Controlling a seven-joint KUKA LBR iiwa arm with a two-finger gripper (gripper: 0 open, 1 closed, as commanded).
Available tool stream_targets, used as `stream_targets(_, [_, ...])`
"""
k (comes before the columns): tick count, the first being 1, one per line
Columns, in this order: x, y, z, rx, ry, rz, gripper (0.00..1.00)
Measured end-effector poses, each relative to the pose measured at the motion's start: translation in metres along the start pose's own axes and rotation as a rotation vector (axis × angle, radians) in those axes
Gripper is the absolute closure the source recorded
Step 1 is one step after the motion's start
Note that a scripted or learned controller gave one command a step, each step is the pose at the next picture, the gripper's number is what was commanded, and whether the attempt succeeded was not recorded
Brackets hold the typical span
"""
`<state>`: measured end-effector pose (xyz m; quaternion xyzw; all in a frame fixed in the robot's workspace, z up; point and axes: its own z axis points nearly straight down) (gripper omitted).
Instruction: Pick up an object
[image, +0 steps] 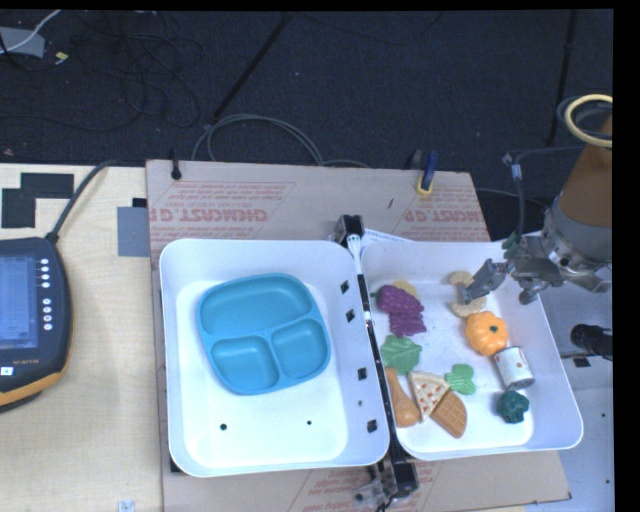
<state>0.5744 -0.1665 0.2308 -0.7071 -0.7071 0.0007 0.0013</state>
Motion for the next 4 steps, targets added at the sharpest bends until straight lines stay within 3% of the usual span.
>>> stream_targets(1, [-0.042, -0.001, 0.116, 0.008, 0.001, 0.002, 0.0])
stream_targets(2, [-0.046, -0.017, 0.145, 0.002, 0.001, -0.001, 0.0])
stream_targets(3, [-0.047, -0.016, 0.133, 0.001, 0.001, 0.003, 1.0])
stream_targets(4, [0.018, 0.007, 0.144, -0.001, 0.002, -0.006, 1.0])
